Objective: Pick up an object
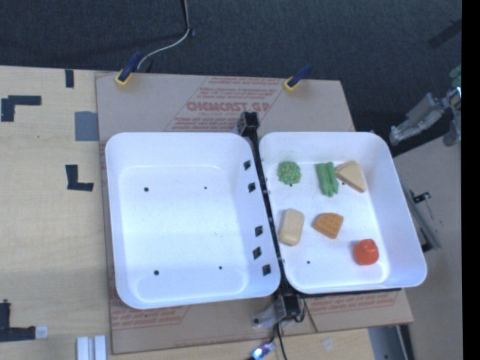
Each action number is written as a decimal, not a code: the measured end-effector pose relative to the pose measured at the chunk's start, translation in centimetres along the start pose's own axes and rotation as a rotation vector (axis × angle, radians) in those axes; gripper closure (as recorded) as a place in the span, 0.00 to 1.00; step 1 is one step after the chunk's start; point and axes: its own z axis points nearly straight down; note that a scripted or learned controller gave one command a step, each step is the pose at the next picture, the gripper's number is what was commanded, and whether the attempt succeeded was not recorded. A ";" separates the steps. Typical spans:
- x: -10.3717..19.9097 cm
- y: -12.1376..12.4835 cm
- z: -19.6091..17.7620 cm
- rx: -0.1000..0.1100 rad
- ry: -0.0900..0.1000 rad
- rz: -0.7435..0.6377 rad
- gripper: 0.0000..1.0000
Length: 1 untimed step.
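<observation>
On the bench, left to right, we see:
Left bin: white, shallow, resting on a cardboard sheet.
Right bin: touching the left bin along a clipped seam.
Its contents: green broccoli piece, tan block, green bean pod, orange wedge, pale cheese wedge, red tomato, all lying apart except pod and cheese, just beside each other.
Gripper: at the right edge, outside the bins; we cannot tell its grip.

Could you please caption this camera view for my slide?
Six small food-shaped objects lie in the right bin; end effector waits off its upper right corner.
</observation>
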 end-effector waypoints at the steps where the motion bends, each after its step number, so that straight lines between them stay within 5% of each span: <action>1: -0.1 0.1 -0.6 0.006 -0.001 0.003 1.00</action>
